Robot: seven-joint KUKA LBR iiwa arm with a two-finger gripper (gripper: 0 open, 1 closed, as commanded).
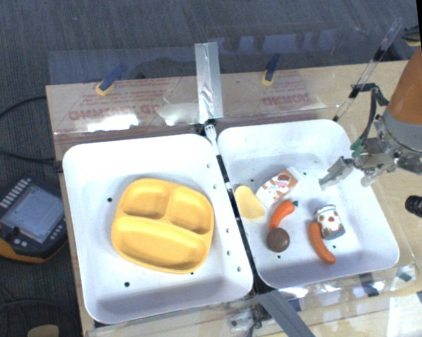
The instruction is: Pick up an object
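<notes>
Reaching in from the right of the camera view, the grey arm (412,128) with its orange band sits low over the right edge of the right bin (344,136), its wrist angled down and leftward. The gripper (349,172) hangs just inside that bin's right wall, with one finger (334,172) pointing left over the white floor and the other beside it; the two are spread apart and nothing lies between them, so the gripper is released and carries nothing.

Below and to the left of the gripper, the objects lie loose in the right bin. A small white jar (328,222) with a red print rests near the right wall, touching the upper end of an orange sausage-shaped piece (320,242). Further left are a carrot (281,212), a brown ball (278,239) just under it, a printed packet (277,186) above it, and a pale yellow piece (247,203) against the bin's left wall.

The left bin (87,217) holds a yellow divided plate (163,225), tilted. On the floor left of the table (65,98) lies a handheld controller (20,220).
</notes>
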